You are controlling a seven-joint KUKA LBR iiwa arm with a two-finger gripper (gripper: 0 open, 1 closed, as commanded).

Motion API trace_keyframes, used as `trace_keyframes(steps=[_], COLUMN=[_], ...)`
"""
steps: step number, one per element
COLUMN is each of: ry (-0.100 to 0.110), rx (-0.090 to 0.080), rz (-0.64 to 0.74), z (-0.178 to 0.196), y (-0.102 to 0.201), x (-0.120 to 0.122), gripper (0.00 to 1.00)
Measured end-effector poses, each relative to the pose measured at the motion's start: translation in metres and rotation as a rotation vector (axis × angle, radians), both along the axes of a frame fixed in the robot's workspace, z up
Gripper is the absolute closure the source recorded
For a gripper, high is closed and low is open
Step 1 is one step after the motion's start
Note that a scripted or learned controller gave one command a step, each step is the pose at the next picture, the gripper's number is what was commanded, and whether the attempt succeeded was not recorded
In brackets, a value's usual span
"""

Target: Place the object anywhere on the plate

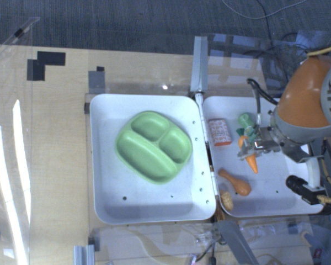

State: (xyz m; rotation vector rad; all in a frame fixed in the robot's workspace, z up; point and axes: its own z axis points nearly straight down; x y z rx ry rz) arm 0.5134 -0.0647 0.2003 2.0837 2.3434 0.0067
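A green divided plate lies in the middle of the left bin. In the right bin my gripper is down low over an orange toy carrot, and its metal tip covers the carrot's middle. A green toy piece lies just behind the carrot's upper end. The arm's grey body and orange band come in from the right and hide the right side of that bin.
The right bin also holds a red and white packet, an orange-brown drumstick-shaped toy and a small tan piece by its front left corner. A raised divider separates the two bins.
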Motion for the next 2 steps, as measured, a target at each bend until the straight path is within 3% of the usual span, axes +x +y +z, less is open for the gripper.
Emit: trace_keyframes(steps=[1, 2], ry=[0.003, 0.004], rx=[0.001, 0.001], rz=[-0.052, -0.127], z=[-0.015, -0.016], y=[0.053, 0.106], x=[0.038, 0.048], gripper=[1.00, 1.00])
